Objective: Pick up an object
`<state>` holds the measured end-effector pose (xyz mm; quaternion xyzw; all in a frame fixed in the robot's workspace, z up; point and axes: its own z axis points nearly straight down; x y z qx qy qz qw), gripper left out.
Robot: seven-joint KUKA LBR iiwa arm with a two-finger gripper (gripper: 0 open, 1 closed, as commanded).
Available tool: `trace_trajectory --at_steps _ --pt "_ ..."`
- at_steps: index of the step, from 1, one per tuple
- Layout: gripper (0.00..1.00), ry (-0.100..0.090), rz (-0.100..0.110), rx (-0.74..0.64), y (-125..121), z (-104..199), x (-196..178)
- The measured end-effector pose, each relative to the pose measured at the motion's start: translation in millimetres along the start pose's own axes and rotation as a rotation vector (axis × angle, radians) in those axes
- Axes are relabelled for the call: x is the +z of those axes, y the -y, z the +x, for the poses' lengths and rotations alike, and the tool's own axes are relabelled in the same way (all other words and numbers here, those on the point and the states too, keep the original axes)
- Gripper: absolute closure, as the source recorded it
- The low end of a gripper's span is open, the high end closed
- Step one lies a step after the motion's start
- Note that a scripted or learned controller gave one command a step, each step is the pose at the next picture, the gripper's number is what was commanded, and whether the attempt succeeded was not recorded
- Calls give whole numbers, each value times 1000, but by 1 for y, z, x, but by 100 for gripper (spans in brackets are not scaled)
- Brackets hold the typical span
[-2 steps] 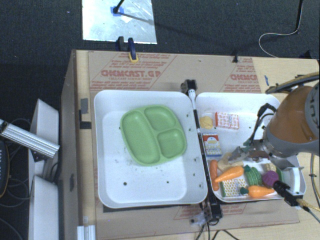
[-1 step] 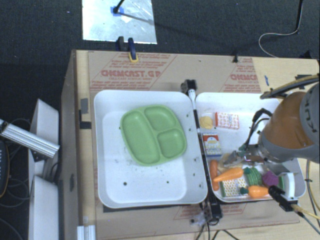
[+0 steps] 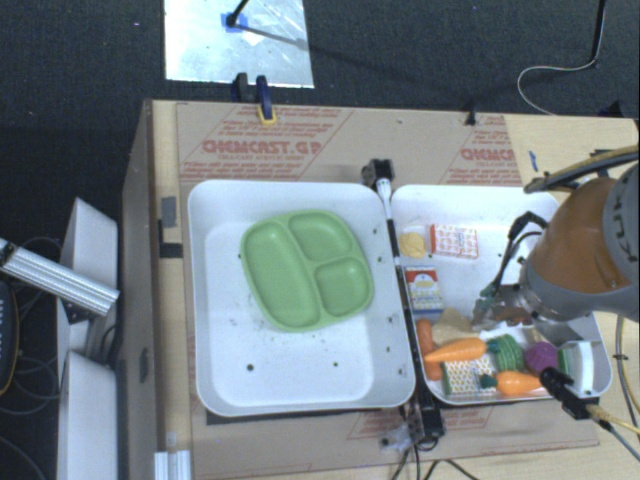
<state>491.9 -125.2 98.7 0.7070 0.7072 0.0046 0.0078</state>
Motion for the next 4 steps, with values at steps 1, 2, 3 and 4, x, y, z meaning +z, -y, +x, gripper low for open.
trace_trajectory --at_steps 1,2,3,4 --pt "0 0 0 0 0 0 0" --pt "0 0 6 0 2 13 11" --pt "100 -1 1 -2 0 14 0" --pt "0 -1 1 -2 0 14 0"
